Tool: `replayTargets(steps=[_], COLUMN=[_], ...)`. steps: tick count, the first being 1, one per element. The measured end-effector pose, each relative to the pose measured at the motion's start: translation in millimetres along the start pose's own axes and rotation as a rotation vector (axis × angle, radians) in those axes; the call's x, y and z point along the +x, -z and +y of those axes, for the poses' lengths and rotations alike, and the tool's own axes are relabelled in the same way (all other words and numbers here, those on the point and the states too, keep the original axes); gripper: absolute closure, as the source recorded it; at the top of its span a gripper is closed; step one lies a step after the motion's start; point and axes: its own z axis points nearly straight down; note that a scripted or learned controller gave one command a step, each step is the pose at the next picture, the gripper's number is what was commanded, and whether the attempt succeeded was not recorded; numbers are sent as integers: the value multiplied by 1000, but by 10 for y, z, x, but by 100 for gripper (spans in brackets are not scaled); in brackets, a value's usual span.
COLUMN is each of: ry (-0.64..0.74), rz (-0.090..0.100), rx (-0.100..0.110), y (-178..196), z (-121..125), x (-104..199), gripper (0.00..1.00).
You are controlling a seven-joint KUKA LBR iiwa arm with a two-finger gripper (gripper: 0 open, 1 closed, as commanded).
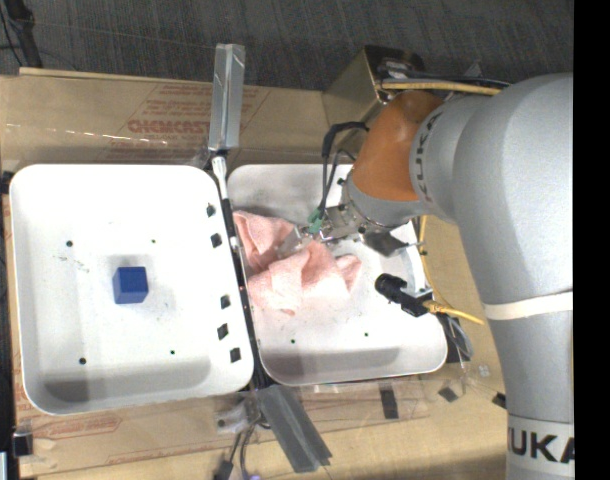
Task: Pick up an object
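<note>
While hand point(320, 230) sits at top edge of pink cloth point(290, 273), can't tell if open/closed; blue cube point(131, 284) well L of cloth.

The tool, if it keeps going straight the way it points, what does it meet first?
Probably the pink cloth in the right bin; the tool hangs just over it, though depth is unclear.

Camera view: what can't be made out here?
Right bin, right side: hidden under the arm.
Pink cloth: top edge covered by the gripper; whether it is gripped is too small to tell.
Bottom edge: cuts off the arm's lower part.
</note>
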Motion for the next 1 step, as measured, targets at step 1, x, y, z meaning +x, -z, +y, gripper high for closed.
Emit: replayTargets(steps=[1], ry=[-155], rz=[-1], rx=[-2], y=[8], z=[308], x=[-43], gripper=[0])
